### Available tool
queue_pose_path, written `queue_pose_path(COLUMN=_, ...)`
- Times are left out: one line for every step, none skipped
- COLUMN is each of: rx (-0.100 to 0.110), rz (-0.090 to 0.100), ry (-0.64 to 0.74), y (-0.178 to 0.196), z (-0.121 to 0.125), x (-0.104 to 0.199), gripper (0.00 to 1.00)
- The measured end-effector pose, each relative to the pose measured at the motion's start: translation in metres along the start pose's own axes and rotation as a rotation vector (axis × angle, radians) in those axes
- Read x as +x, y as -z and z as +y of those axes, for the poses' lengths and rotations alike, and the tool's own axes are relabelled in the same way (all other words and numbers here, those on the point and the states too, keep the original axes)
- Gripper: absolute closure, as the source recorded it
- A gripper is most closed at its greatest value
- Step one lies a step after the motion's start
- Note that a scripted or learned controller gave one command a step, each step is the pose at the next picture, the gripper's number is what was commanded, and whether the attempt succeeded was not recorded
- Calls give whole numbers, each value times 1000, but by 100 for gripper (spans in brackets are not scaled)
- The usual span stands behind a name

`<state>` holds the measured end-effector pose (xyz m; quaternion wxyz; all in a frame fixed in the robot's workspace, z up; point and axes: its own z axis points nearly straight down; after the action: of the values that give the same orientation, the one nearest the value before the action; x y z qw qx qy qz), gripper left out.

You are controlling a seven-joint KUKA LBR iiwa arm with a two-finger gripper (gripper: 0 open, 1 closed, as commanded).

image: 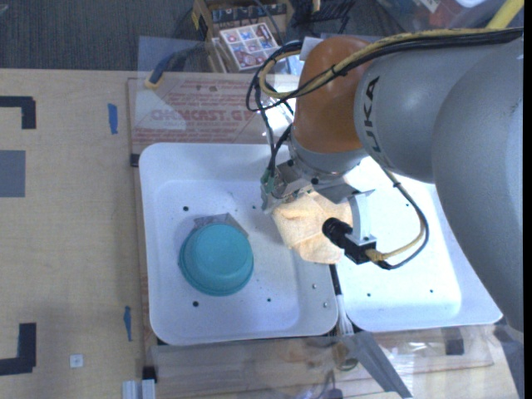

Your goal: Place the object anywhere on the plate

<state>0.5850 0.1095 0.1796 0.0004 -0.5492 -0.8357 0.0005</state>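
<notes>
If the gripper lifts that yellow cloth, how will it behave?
The yellow cloth lies crumpled in soft folds, so it will probably sag and drape rather than hold shape. It looks light, unlikely to roll. Its loose edges might drag across the left bin or snag the teal bowl.

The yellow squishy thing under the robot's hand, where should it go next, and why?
Probably a short move left, toward the teal plate. The yellow object sits beneath the gripper near the left bin's right side, and the plate lies apart, further left.
</notes>
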Motion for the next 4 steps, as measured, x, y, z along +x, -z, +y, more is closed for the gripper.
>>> queue_pose_path(rx=0, rz=1, ry=376, y=-4, z=5, x=61, gripper=100)
queue_pose_path(rx=0, rz=0, ry=376, y=-4, z=5, x=61, gripper=0)
queue_pose_path(rx=-5, rz=-1, ry=373, y=7, z=6, x=59, gripper=100)
queue_pose_path(rx=-7, rz=-3, ry=436, y=14, z=24, x=73, gripper=100)
